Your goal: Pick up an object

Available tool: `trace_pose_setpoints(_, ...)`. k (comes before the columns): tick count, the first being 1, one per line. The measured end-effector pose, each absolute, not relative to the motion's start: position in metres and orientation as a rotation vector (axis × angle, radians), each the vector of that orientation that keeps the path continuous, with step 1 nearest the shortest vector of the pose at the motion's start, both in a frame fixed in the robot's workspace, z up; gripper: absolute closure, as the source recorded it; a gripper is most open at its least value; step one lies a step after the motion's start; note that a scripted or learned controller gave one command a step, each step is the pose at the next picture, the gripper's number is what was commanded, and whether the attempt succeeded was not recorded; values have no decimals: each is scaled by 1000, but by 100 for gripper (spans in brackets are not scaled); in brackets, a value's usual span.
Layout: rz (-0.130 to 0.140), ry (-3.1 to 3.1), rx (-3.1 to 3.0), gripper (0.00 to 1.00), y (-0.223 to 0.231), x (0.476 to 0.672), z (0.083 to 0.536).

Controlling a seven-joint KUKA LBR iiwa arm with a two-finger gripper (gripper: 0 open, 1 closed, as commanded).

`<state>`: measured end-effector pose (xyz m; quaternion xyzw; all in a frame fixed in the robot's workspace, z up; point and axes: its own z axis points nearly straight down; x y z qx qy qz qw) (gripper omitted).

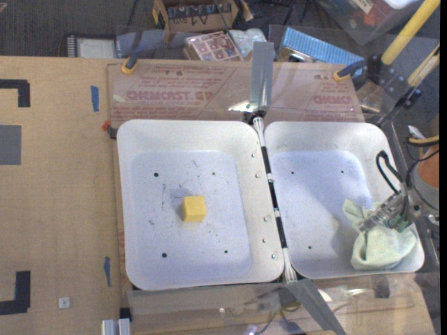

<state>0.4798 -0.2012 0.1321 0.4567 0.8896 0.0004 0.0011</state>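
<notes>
You have two candidates. A yellow block (pixel 195 209) lies alone near the middle of the left bin (pixel 140 145), well apart from the arm. A pale green cloth (pixel 380 246) sits crumpled in the near right corner of the right bin (pixel 314 142), and your claw (pixel 386 217) is down on its upper edge. Whether the claw is spread or pinched on fabric you cannot tell; the view there is cluttered. This looks like the grasp step on the cloth. Next, close firmly on a fold, then lift straight up and check that the cloth comes with it.
</notes>
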Motion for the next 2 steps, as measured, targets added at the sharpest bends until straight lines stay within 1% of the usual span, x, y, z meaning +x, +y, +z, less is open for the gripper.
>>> trace_pose_setpoints(1,0,2906,1177,100,-223,480,177)
trace_pose_setpoints(2,0,2843,1324,100,-209,480,208)
